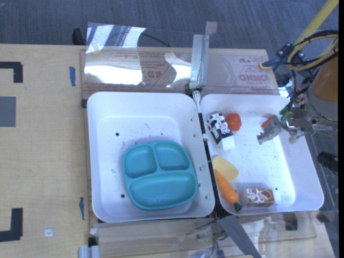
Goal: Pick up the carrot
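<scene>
Gripper [274,129] low over right bin's [301,198] far right part, finger state impossible to tell. Carrot [226,187] well apart, against near left wall, touching a yellow piece [226,167] and close beside a small carton [258,196]. Risk of pinching a neighbour or striking the wall, given that crowding.

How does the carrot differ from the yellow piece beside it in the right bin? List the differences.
The carrot is orange, long and tapered, with a green tip at its lower end; the yellow piece is pale yellow, shorter and rounded. The carrot lies nearer the bin's front corner, next to the small carton; the yellow piece lies just above it. Both lie flat along the right bin's left wall.
</scene>
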Robot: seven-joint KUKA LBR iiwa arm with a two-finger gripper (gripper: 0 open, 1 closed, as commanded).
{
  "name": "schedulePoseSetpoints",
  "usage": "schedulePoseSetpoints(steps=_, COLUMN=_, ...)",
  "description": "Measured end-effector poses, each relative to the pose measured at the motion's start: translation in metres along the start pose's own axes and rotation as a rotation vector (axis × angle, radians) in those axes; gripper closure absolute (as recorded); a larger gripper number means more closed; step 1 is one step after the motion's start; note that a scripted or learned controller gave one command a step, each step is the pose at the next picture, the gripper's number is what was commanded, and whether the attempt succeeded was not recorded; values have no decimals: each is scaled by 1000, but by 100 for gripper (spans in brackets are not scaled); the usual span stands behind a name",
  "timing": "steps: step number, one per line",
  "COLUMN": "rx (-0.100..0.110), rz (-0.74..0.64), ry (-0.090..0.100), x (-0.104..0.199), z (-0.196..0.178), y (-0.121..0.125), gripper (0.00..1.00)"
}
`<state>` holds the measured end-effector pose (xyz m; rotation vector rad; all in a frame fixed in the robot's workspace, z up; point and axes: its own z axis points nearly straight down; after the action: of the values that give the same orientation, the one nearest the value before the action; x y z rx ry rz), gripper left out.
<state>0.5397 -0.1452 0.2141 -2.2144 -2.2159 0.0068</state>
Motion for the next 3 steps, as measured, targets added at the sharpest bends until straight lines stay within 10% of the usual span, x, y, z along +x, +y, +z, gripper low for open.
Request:
schedulePoseSetpoints(steps=1, rx=-13, rz=-42, ry=-5, x=22, z=128, y=-21, gripper=0)
schedulePoseSetpoints(steps=2, rx=-6, rz=81, ry=-2, x=40, z=126, y=85, gripper=0)
schedulePoseSetpoints(steps=3, rx=-11, rz=91, ry=-5, x=-6, z=46, y=128, gripper=0)
